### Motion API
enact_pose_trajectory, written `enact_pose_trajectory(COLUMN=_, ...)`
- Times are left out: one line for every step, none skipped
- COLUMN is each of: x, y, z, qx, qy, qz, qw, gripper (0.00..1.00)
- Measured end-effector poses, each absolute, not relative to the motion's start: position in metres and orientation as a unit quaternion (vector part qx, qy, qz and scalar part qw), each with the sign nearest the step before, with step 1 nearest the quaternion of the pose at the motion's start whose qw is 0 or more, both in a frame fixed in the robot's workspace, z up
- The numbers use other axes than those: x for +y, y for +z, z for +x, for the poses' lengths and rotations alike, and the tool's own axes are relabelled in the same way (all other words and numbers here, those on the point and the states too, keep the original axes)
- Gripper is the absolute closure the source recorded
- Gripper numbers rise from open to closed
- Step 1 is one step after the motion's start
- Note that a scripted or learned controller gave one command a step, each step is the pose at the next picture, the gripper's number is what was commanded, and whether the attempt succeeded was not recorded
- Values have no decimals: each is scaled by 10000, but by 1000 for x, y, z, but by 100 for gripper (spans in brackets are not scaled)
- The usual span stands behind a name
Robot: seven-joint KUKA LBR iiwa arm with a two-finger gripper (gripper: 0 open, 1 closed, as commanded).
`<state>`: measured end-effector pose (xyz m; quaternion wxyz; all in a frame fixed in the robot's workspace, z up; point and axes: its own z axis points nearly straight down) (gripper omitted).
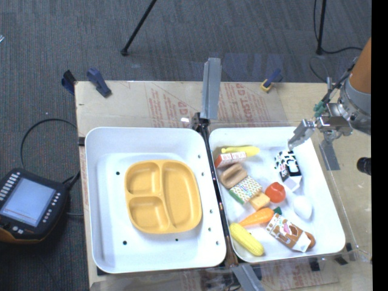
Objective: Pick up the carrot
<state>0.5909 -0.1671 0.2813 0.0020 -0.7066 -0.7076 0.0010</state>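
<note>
Two white bins; gripper (315, 137) above right bin (332, 208).
Fingers spread apart, holding nothing; carrot (257, 217) lies beside corn cob (247, 239).

Right bin (327, 180): crowded. Carrot (257, 217) lies low in the pile, hemmed closely: corn (247, 239) just below it, tomato (275, 192) above right, a tan block (260, 200) touching or nearly touching its upper side, brown carton (291, 234) just to its right. Egg (302, 208) sits further right, apart. Open floor left of the carrot is a narrow strip along the bin wall. Bare floor in the upper right corner, above the milk carton (288, 164), and along the right wall. Left bin (100, 162): only the yellow tray (162, 196) in the middle; wide bare margin all around it.
</note>
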Motion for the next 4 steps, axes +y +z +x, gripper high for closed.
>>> enact_pose_trajectory(x=-142, y=135, z=517, qx=-7227, qy=41, qz=-6911, qw=80, gripper=0)
enact_pose_trajectory(x=-104, y=84, z=498, qx=-6936, qy=27, qz=-7203, qw=50, gripper=0)
enact_pose_trajectory(x=-106, y=94, z=497, qx=-6909, qy=34, qz=-7229, qw=64, gripper=100)
enact_pose_trajectory(x=-106, y=93, z=497, qx=-6908, qy=36, qz=-7230, qw=66, gripper=0)
